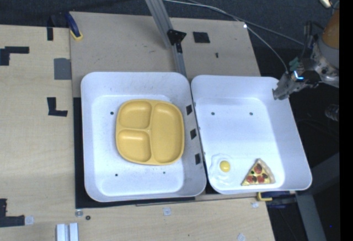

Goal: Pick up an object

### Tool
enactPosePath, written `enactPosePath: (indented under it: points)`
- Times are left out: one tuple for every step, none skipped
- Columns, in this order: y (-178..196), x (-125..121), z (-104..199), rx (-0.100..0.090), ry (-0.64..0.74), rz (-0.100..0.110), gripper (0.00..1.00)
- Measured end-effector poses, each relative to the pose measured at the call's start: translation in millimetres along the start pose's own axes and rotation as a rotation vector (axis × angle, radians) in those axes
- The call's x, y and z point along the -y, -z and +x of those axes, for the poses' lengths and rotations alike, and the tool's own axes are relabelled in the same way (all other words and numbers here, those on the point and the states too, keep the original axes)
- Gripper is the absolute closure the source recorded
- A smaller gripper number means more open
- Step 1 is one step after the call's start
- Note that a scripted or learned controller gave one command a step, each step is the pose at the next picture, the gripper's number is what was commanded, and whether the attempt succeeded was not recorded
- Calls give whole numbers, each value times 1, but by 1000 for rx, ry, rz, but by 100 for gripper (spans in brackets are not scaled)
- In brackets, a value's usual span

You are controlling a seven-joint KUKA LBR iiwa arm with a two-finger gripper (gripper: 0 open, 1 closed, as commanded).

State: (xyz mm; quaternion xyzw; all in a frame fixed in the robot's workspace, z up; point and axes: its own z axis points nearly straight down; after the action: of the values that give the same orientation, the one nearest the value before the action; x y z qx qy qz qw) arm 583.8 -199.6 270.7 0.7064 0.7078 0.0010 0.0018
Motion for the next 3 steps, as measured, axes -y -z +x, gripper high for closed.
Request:
enactPosePath:
  points:
    - [-10, 6, 62, -2, 3, 6, 100]
    - [-21, 9, 105, -1, 2, 6, 100]
    - [-34, 27, 154, -1, 2, 8, 100]
